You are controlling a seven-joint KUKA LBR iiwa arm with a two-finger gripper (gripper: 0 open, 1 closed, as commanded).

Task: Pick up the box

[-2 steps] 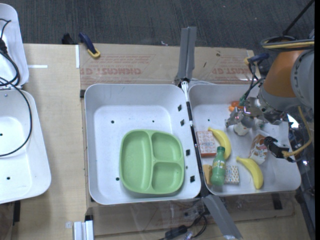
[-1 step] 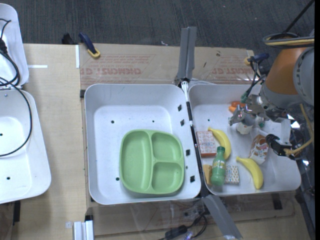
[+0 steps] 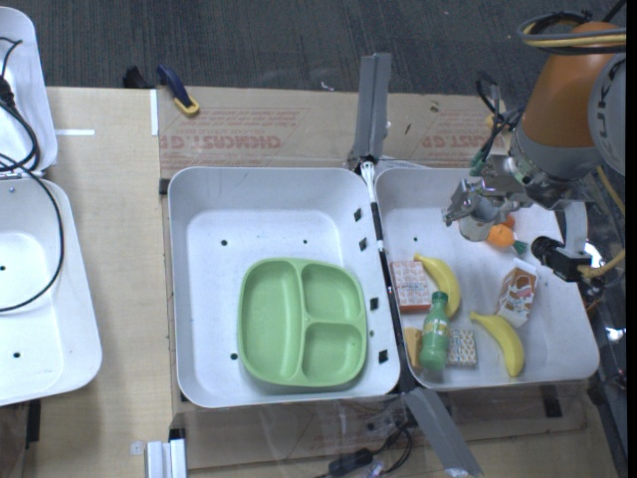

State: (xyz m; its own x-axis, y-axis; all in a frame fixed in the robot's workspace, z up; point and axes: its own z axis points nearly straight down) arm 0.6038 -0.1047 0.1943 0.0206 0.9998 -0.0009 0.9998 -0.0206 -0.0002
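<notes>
A small pink and white box [image 3: 410,285] lies flat in the right bin [image 3: 557,371], near its left wall and beside a banana [image 3: 443,281]. A white milk-style carton [image 3: 518,296] stands further right. My gripper [image 3: 470,212] hangs over the back of the right bin, above and to the right of the pink box and well apart from it. Just to the gripper's right lies a small orange object [image 3: 501,234].
The right bin also holds a green bottle [image 3: 434,332], a second banana [image 3: 503,340] and a speckled square item [image 3: 461,348]. A green divided plate [image 3: 303,321] sits in the left bin [image 3: 199,267]. A grey post [image 3: 372,108] rises between the bins.
</notes>
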